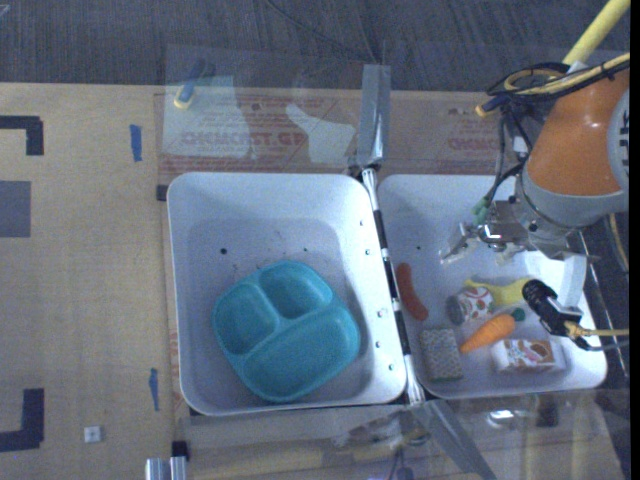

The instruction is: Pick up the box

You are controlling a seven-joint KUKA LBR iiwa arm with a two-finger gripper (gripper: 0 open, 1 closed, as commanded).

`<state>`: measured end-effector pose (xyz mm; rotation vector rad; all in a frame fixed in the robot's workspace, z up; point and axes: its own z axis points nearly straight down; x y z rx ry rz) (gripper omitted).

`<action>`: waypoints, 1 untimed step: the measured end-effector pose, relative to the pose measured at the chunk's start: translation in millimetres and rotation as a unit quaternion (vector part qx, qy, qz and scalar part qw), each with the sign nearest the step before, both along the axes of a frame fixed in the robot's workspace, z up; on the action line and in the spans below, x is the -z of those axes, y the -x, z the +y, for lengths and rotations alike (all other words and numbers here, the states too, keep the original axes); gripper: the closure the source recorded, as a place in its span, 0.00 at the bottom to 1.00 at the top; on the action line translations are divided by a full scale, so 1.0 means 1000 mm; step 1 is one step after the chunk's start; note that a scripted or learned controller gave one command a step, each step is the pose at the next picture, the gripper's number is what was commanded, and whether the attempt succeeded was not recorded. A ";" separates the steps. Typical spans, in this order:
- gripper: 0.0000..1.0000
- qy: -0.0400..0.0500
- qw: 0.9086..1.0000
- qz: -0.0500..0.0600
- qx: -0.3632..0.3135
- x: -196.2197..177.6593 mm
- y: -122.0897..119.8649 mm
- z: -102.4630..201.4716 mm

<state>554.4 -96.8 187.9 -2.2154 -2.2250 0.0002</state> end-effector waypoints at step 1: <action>0.00 0.000 0.998 0.000 0.058 0.072 -0.029 0.003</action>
